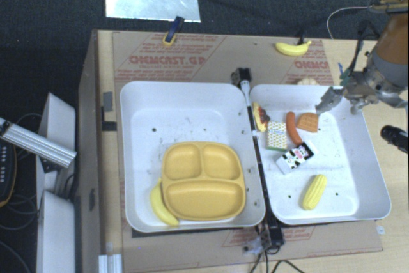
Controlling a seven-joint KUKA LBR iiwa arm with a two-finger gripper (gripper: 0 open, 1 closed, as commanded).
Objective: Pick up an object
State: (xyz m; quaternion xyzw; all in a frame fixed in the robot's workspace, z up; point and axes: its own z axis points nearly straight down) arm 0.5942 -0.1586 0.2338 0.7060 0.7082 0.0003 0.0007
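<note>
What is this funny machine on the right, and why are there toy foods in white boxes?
That machine is a robot arm, and its job is to pick something up. The picture comes from a camera fixed above the bench, looking down at a slant. The arm's gripper is like a hand with two fingers; it hangs over the top edge of the right bin, with nothing between its fingers. In that bin lie toy foods: a corn cob, a sausage, a piece of toast, a checkered block and a black-and-white carton. The left bin holds a yellow divided plate with a banana beside it. Another banana lies on the bench behind the bins.
</note>
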